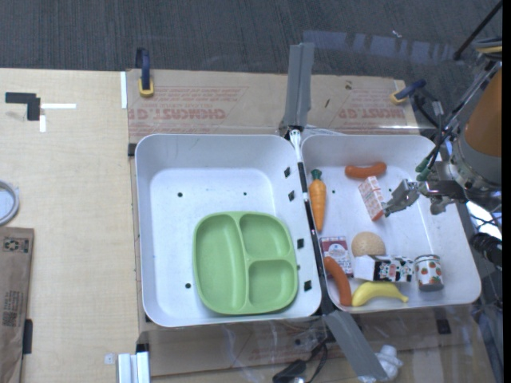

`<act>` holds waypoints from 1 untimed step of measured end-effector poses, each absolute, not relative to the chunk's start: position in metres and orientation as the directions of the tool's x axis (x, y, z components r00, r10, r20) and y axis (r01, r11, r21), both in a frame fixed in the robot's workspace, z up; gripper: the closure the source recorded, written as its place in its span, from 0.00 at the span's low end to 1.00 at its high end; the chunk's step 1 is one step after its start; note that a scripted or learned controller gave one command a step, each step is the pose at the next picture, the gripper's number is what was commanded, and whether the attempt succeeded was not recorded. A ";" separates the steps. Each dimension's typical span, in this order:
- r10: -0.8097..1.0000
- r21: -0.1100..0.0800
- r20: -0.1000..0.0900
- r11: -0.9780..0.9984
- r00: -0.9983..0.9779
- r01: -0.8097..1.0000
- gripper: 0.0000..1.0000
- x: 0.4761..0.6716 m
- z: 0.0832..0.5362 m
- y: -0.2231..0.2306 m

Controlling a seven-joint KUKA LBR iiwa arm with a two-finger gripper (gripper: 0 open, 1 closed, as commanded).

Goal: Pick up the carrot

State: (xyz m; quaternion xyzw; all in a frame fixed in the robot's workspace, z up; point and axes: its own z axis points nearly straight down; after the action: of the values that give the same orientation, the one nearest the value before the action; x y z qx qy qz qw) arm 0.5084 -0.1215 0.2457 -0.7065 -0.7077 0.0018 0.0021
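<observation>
The carrot point(318, 203), orange with a green top, lies lengthwise against the left wall of the right bin point(457, 238), its green end pointing to the back. My gripper point(418, 199) hangs over the right side of that bin, well to the right of the carrot and apart from it. Its fingers point(399, 199) stand open with nothing between them. A small red and white carton point(370, 198) lies between the carrot and the gripper.
The right bin also holds a sausage point(366, 169), a bread roll point(368, 243), a red box point(335, 252), a second sausage point(338, 282), a banana point(379, 294), a cow-patterned carton point(389, 270) and a small can point(429, 271). A green divided plate point(246, 262) lies in the left bin point(160, 214).
</observation>
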 end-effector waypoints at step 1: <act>0.999 0.001 0.000 0.053 -0.053 0.999 0.00 0.498 0.093 -0.096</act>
State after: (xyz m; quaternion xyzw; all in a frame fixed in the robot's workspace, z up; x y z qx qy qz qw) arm 0.4981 -0.0960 0.0934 -0.6881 -0.7257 -0.0005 -0.0005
